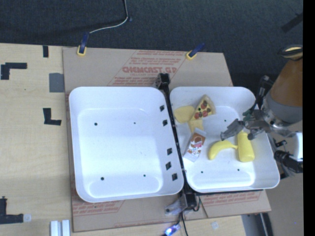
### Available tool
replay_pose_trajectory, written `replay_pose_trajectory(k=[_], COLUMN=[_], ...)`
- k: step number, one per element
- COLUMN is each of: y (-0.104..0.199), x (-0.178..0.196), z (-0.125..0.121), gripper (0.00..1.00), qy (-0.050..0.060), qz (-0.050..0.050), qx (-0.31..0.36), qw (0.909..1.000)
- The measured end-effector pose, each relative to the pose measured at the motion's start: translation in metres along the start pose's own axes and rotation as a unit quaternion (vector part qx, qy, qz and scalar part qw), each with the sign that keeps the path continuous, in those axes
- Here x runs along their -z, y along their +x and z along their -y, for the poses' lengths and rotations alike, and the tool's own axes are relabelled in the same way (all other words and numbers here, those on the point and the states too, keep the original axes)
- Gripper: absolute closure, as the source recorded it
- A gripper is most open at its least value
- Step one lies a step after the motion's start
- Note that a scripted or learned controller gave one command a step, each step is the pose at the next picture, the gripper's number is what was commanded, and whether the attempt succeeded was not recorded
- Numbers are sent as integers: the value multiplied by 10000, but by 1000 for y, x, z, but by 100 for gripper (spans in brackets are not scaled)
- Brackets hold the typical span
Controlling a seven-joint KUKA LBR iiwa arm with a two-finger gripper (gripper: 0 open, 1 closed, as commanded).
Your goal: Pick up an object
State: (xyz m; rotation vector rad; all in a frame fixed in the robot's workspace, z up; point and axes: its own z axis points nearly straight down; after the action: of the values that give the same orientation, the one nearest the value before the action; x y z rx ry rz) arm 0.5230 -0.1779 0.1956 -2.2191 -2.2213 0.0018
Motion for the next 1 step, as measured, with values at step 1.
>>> replay_pose_trajectory(k=[1], y=[57], x=[-76], z=[-13], gripper=[0], qy=[8], qz=[-4], qx=[10], qw=[10000])
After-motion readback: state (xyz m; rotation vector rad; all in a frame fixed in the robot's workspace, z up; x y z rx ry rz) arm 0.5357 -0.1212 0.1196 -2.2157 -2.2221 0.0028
